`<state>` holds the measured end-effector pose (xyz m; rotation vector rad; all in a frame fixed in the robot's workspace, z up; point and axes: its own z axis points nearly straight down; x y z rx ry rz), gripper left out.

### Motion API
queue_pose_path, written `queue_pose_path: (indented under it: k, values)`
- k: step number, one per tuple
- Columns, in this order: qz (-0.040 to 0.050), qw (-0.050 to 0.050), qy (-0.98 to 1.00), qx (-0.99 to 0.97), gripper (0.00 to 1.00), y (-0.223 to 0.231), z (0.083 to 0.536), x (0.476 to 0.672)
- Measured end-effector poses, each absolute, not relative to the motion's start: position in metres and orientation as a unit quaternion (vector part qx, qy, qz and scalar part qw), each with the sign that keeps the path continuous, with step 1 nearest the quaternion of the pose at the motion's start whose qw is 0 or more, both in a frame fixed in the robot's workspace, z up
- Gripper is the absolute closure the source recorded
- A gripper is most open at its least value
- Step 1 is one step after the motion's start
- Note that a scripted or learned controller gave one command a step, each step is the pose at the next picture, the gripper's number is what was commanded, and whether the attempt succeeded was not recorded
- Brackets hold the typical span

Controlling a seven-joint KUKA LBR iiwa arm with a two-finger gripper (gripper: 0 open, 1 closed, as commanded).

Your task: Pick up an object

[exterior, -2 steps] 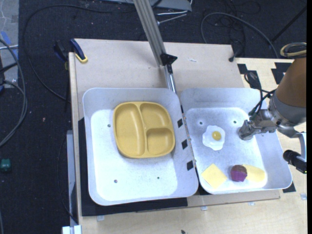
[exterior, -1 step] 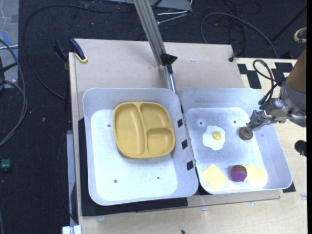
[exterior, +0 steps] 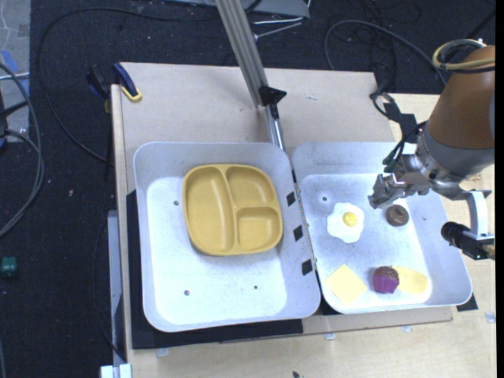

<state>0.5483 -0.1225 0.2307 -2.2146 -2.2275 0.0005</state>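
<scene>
The right bin [exterior: 441,235] holds a fried egg [exterior: 346,223], a small brown disc [exterior: 398,215], a yellow cheese slice [exterior: 346,283], a purple round piece [exterior: 385,279] and a pale yellow piece [exterior: 413,280]. My gripper [exterior: 386,193] hangs over the right bin's upper part, just above and left of the brown disc and to the right of the egg. I see nothing between its fingers.
The left bin [exterior: 157,290] carries a yellow divided plate [exterior: 233,209]. A metal pole [exterior: 246,46] slants down to the bins' shared back corner. Black clips [exterior: 299,231] sit along the seam between the bins. Cables lie on the dark floor around the bench.
</scene>
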Motion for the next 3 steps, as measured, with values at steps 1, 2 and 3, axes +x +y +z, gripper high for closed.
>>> queue_pose_path:
  k: [1,2,3]
  values:
    - [-0.0011,-0.001,-0.709,-0.705,1.00,-0.074,0.239,0.569]
    - [-0.0002,0.000,-0.710,-0.704,1.00,-0.017,0.228,0.580]
    - [-0.0007,-0.001,-0.709,-0.705,1.00,0.024,0.227,0.596]
